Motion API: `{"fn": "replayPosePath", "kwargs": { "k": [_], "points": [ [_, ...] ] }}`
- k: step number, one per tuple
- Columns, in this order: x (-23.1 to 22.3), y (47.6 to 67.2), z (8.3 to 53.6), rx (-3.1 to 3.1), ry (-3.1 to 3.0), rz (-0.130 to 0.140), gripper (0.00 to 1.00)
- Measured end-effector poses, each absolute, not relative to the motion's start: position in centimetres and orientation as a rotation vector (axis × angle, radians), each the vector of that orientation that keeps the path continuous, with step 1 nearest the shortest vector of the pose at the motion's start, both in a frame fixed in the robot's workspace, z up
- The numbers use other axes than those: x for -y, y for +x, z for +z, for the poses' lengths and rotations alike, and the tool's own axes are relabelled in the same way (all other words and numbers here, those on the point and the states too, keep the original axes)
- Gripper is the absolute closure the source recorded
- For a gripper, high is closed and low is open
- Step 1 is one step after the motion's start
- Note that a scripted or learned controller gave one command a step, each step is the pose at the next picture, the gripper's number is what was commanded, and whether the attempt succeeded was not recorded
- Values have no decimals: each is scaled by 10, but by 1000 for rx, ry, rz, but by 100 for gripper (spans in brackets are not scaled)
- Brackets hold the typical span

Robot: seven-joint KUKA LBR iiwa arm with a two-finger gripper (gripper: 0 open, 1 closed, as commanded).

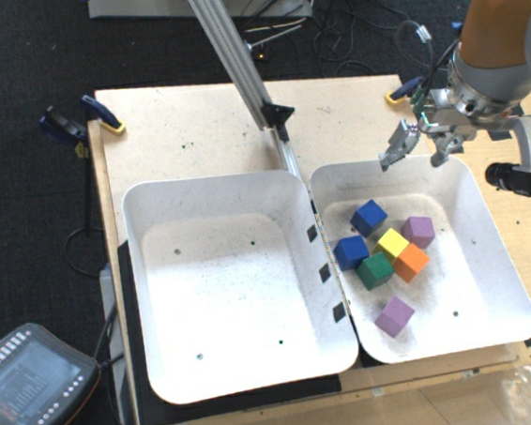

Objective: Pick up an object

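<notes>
Overhead view: the gripper point(420, 146) hangs above the far rim of the right bin point(497, 258), fingers spread apart, nothing between them. The cubes cluster mid-bin: two blue point(369, 216), yellow point(392, 242), green point(376, 269) and orange point(410, 261) touching, one purple point(419, 229) at the edge. A second purple point(394, 316) sits apart toward the near side (the easy pick, I'd say). Best play: centre over that loner, line the fingers up with its flat faces, drop straight, close late. The left bin point(149, 266) sits alongside.
</notes>
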State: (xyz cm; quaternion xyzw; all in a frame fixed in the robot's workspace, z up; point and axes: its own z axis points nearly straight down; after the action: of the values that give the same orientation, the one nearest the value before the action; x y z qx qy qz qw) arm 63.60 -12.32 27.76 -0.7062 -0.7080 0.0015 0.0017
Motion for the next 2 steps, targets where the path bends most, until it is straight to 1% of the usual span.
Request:
{"fn": "replayPosePath", "kwargs": {
  "k": [1,2],
  "points": [
    [123,637,280,2225,-2218,1,0],
    [131,643,227,2218,-2220,6,0]
  ]
}}
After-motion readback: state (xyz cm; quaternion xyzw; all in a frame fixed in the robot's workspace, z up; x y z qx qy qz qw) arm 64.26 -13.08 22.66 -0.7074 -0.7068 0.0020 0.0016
